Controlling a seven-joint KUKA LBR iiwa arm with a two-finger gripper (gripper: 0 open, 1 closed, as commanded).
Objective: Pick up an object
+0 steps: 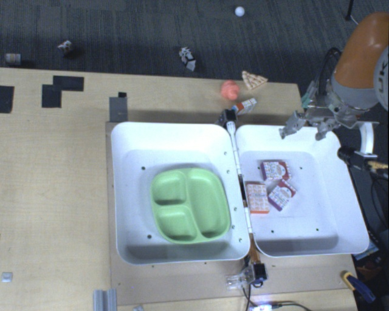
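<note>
At the near edge of the tabletop (55, 200), a small clear clip with wires (246, 278) sits just below the seam between the two bins. The left bin (130, 146) holds a green divided tray (190, 205), lying flat with its three compartments facing up. In the right bin (328, 206) lie three small packets: a red and white packet (257, 198) close to the dividing wall, a purple-edged packet (282, 195) just beside it on the right, and a dark red packet (274, 169) a little farther back, touching or nearly touching the purple-edged one. All three rest on the bin floor, well apart from the hand. Over the far right corner of the right bin hangs the hand (302, 129), with its two fingers spread wide and nothing between them, under the grey wrist and the orange band (363, 51) of the arm. Beyond the bins, on the far strip of tabletop, lie a small red-capped tube (243, 107), a pink ball (230, 90) and a wedge-shaped toy slice (254, 79). Farther still, on the dark carpet (152, 30), sits a small white ball (239, 11).
</note>
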